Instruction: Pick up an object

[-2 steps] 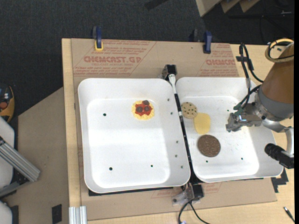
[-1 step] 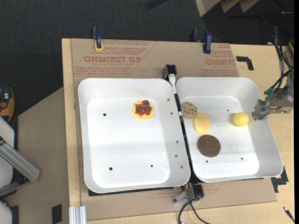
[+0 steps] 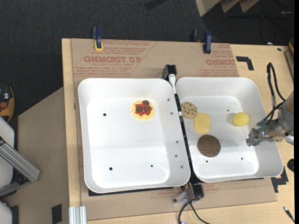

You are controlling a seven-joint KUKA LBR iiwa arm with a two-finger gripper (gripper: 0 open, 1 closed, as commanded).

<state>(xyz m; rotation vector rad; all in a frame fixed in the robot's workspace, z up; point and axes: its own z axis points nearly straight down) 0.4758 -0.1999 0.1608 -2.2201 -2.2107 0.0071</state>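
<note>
your pincer is hanging low at the right bin's right edge; i cannot tell how wide it is. the yellow ball is sitting just beside it. going down crooked, you could be knocking the ball away.

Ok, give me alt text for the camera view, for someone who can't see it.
The gripper sits at the right bin's right edge, holding nothing visible; that bin holds a yellow ball, yellow block, brown disc and cookie. The left bin holds a small pizza.
</note>
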